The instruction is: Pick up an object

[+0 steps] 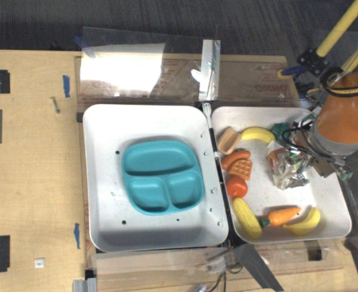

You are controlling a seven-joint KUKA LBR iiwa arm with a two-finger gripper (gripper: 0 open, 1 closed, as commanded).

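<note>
The gripper [287,170] is seen low in the right bin [343,215], beside the waffle [240,168] — its grip cannot be told. Carrot [282,215] and corn [246,216] are seen below the waffle.

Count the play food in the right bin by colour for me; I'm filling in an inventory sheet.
Yellow: 3, a banana, another banana, a corn cob
Orange: 2, a carrot, a waffle
Red: 1, a tomato
Brown: 1, a bread roll
Total: 7
</note>
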